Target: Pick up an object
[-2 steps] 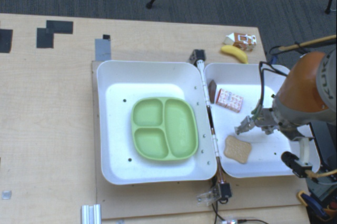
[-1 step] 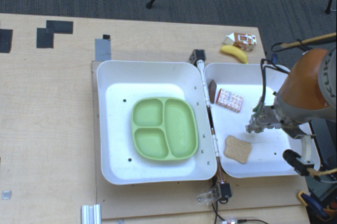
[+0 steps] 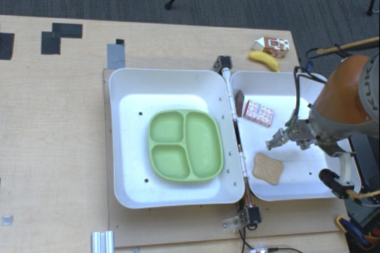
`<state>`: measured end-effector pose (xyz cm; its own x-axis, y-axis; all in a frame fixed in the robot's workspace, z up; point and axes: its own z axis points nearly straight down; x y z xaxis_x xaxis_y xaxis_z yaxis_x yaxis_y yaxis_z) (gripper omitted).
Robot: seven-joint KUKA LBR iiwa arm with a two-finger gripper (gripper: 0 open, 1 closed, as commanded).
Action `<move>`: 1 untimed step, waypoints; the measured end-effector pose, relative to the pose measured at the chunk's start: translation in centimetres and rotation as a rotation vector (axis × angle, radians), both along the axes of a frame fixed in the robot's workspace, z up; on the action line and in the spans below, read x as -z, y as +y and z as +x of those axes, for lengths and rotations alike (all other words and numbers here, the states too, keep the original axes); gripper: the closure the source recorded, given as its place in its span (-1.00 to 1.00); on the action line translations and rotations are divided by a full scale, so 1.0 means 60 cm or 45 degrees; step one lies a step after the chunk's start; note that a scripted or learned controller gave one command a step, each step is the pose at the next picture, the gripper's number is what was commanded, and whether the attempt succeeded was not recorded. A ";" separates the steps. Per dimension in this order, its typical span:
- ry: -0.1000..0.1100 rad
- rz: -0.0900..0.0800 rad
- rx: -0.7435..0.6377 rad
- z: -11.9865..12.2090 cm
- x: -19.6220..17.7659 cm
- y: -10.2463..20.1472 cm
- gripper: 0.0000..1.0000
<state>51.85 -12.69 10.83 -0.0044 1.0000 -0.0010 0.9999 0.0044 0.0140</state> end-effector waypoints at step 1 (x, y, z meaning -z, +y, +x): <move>0.003 -0.002 0.007 -0.048 0.036 0.027 -1.00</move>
